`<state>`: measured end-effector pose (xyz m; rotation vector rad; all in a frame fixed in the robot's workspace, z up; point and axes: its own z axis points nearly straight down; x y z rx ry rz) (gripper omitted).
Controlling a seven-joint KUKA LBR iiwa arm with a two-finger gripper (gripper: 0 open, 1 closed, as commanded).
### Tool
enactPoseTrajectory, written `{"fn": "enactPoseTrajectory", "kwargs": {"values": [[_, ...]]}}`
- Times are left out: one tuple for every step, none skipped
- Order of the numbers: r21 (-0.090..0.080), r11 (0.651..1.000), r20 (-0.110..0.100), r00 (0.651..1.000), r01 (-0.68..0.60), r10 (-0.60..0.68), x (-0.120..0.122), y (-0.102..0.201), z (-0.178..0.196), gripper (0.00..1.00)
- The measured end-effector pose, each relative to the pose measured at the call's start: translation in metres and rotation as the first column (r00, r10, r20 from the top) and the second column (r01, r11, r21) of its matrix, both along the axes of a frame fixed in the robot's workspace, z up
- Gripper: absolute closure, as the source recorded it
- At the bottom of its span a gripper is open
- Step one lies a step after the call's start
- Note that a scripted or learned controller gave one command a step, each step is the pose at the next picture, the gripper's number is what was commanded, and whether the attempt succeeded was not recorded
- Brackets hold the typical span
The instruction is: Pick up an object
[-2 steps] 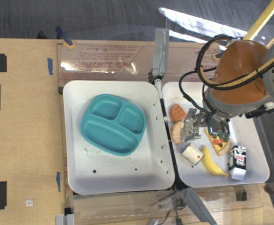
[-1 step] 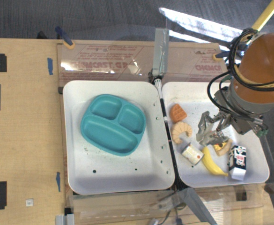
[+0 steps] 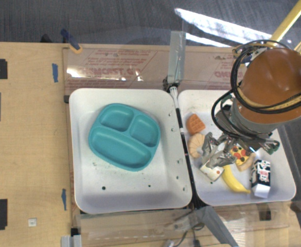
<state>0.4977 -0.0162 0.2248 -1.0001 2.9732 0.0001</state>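
Currently:
arm: enters from right, orange band [image 3: 273, 84] above right bin [image 3: 284, 192]
gripper [image 3: 219, 151]: low in right bin, among the toys
fingers: spread or closed, cannot tell; clutter hides the tips
banana [image 3: 232, 181]: flat, just near-right of gripper, not between fingers
pizza slice [image 3: 241, 154]: just right of gripper
orange food piece [image 3: 195, 123]: far-left of gripper
milk carton [image 3: 261, 178]: near-right, apart
left bin [image 3: 83, 189]: holds teal divided plate [image 3: 124, 136]

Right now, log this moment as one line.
gripper low in right bin | over toy food near banana | nothing visibly held | teal plate left bin
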Motion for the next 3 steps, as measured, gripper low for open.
{"fn": "enactPoseTrajectory", "kwargs": {"values": [[0.0,0.912,0.0,0.912,-0.411,0.411,0.031,0.013,-0.04,1.0],[-0.003,0.804,0.006,0.804,-0.594,0.594,0.046,0.082,0.026,1.0],[0.001,0.986,0.0,0.986,-0.165,0.165,-0.012,0.11,0.007,1.0]]}}
